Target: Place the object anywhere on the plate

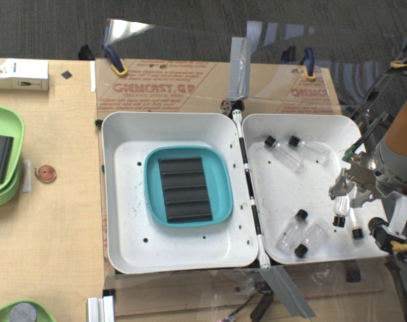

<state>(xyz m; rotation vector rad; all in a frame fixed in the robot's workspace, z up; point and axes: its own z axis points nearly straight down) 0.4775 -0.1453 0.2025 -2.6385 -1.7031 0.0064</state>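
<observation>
Camera view: teal plate [220, 180] sits in left bin [119, 200], dark ribbed insert [185, 188] on it. Right bin [270, 173] holds clear vials with black caps: two near top [284, 154], [309, 149], two at bottom [294, 228], [309, 240]. Gripper [343, 203] over right bin's right side, a vial [340, 215] just at it; can't tell grip state.

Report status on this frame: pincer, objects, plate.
Pincer low over right white bin, grip unclear. Clear plastic vials with black caps loose in that bin. Teal square plate in left bin carries a black ribbed block.
</observation>
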